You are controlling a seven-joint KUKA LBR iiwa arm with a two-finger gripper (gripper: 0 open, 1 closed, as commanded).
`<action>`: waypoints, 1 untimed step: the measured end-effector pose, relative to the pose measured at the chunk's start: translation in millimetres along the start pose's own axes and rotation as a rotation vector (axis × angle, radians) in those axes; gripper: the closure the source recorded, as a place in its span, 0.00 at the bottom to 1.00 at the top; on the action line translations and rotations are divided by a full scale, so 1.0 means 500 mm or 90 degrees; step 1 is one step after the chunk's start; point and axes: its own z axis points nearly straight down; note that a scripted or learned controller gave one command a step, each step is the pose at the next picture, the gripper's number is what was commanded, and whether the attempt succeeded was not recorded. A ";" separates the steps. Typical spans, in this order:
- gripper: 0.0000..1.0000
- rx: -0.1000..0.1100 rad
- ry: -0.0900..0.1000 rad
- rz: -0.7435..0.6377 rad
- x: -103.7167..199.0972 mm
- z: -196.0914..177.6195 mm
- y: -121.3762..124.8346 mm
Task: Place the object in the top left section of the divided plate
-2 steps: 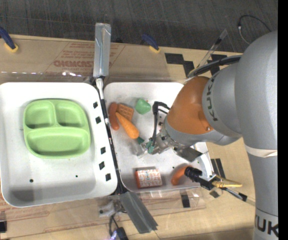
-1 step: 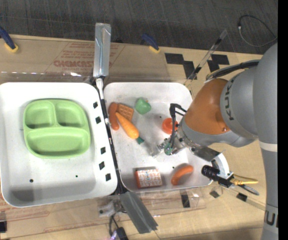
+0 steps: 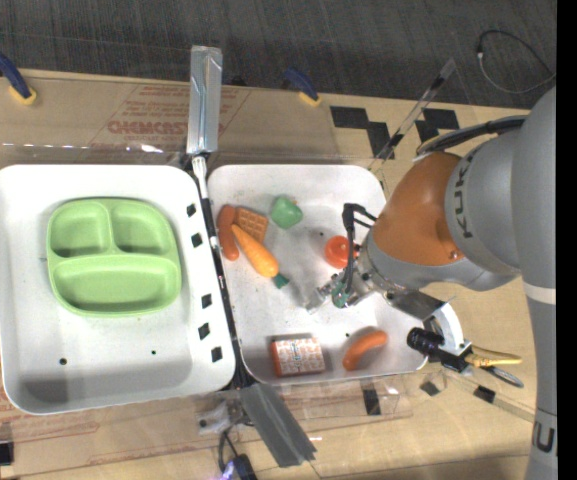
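Closest to the lens is my own arm [image 3: 488, 208], grey with the orange band, reaching into the right bin [image 3: 368, 183] from the right. My claw [image 3: 343, 293] hangs low over the middle of that bin; whether it stands wide or narrow I cannot tell, as the wrist covers it. Nothing is visibly held.

Which object the task means is not stated. Judged by position, the likeliest is the small red-orange piece [image 3: 337, 251] lying just beside my claw, partly hidden by the wrist. It looks like light, stiff plastic play food, smooth and possibly rounded, so it may roll or slip. I would take it across its widest part, fingers straddling it from above.

Inventory of the right bin:
- one carrot [image 3: 255, 252], with a green stub at its lower end
- one waffle-patterned piece [image 3: 250, 221], touching the carrot
- one reddish sausage-like piece [image 3: 228, 234] against the left wall
- one green pepper-like piece [image 3: 286, 211]
- one small can [image 3: 297, 354]
- one orange-red oblong piece [image 3: 366, 347] near the front wall

Left bin [image 3: 18, 298]: one green divided plate [image 3: 116, 288], three sections. Its top left section [image 3: 80, 228] holds nothing yet.
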 end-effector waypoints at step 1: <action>1.00 0.001 0.000 -0.003 0.001 -0.019 0.001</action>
